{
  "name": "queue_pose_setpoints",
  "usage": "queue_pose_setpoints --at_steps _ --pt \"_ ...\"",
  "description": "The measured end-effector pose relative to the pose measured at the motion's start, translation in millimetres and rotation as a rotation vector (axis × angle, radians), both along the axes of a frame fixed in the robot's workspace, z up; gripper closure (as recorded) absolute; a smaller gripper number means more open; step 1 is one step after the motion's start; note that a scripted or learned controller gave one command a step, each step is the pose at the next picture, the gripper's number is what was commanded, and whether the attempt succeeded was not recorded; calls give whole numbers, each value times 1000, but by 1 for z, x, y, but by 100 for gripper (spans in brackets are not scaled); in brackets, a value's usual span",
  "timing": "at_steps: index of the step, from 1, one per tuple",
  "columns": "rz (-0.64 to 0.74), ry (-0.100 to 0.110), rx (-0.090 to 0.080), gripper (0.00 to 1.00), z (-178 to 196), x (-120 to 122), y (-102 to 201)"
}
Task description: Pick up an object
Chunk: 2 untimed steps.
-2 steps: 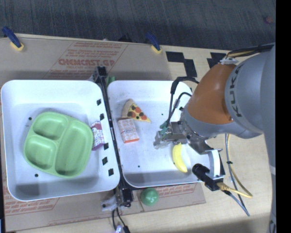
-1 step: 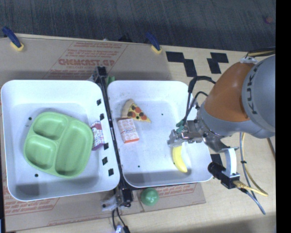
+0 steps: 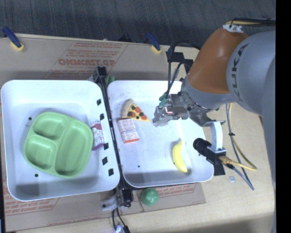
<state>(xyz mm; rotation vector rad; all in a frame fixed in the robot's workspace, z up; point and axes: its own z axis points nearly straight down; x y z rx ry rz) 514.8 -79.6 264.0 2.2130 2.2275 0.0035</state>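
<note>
In the right bin [image 3: 150,178] lie a toy pizza slice [image 3: 134,110], a small red and white carton [image 3: 128,130] and a yellow banana [image 3: 179,157]. My gripper [image 3: 161,116] hangs over the middle of this bin, just right of the pizza slice and above the banana. Its metal fingertips point down and left, and I see nothing between them. The arm's grey body and orange band cover the bin's right side.
The left bin [image 3: 14,96] holds a green divided plate [image 3: 58,143] and a small packet [image 3: 98,134] against its right wall. A green ball [image 3: 149,196] rests on the cardboard below the right bin. Black clips line the divider between the bins.
</note>
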Motion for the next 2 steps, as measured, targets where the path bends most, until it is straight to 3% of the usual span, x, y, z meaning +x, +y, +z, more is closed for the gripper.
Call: queue_pose_setpoints --at_steps 1,2 --pt "-1 8 0 100 -106 -32 -46" --pt "-3 3 0 100 -74 -38 -49"
